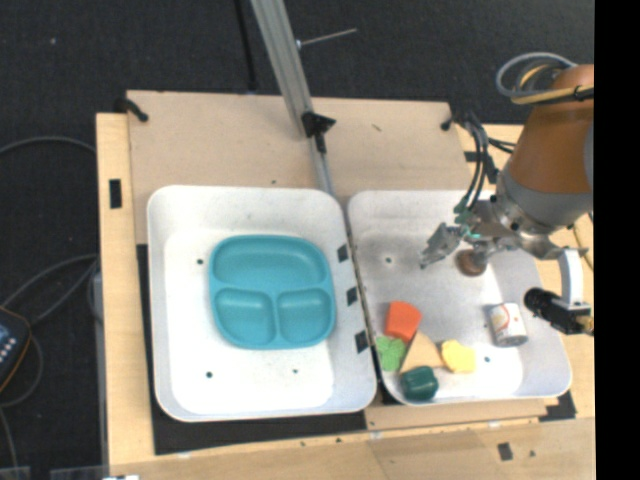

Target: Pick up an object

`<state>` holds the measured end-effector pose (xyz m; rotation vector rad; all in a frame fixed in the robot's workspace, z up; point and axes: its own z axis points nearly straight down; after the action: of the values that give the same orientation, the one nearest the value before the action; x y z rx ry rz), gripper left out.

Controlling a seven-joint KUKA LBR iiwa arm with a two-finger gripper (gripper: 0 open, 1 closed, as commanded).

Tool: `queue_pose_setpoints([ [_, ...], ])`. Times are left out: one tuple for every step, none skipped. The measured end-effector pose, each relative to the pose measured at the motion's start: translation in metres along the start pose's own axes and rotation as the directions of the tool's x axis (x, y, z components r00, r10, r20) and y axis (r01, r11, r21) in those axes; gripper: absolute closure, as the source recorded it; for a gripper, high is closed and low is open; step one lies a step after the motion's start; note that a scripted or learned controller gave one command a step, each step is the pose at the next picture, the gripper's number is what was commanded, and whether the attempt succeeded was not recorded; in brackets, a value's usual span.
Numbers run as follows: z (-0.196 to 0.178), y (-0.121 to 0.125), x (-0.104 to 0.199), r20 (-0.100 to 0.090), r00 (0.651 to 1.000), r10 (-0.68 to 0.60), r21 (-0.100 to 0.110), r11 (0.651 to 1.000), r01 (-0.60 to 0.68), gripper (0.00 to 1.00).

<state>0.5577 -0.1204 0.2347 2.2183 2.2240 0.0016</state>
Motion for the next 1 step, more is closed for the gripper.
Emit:
queue_pose_setpoints([
  [-0.0001, 0.0001, 0.0, 0.0, 1.0, 0.001, -0.001, 1.0, -0.001, 0.0],
])
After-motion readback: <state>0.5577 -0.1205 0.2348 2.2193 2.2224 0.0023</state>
